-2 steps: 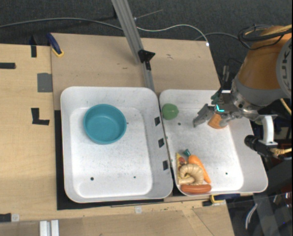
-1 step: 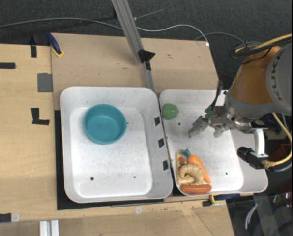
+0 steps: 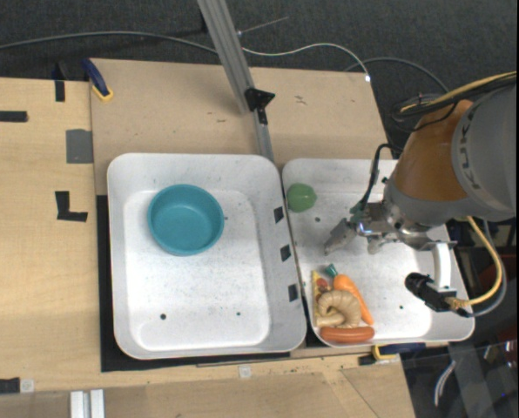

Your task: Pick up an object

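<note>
The right bin (image 3: 407, 181) holds a green ball (image 3: 300, 197) near its far left corner. In its near left corner lies a pile of toy food: an orange carrot (image 3: 350, 289), a beige curled piece (image 3: 334, 306) and a reddish sausage (image 3: 345, 333). My gripper (image 3: 355, 236) hangs over the middle of this bin, between the ball and the pile. It is open, with one finger (image 3: 336, 235) slanting towards the left, and nothing sits between the fingers.
A teal bowl (image 3: 185, 219) sits in the left bin (image 3: 198, 320). A grey metal pole (image 3: 229, 50) slants down to the ridge between the bins. Cables run behind the bench and along the arm at the right.
</note>
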